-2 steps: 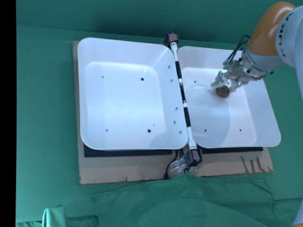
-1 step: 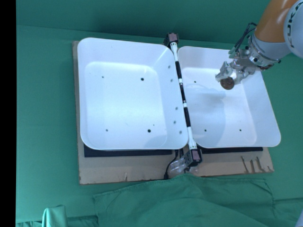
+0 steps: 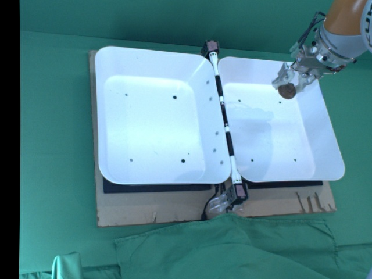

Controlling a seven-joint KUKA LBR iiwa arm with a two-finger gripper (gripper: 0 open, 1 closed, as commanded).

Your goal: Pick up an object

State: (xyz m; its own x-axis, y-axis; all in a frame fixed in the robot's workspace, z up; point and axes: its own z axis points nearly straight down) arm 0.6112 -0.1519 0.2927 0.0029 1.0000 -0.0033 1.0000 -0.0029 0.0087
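My hand pinches a small brown disc at its fingertips, above the far right corner of the right bin. I judge the hold shallow: a jolt could drop it back, or over the rim onto the tabletop.

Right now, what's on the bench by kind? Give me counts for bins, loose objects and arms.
White bins: 2, the left bin and the right bin
Small brown round object: 1, between the fingers of the pincer, above the right bin's far corner
Robot arm: 1
Total: 4
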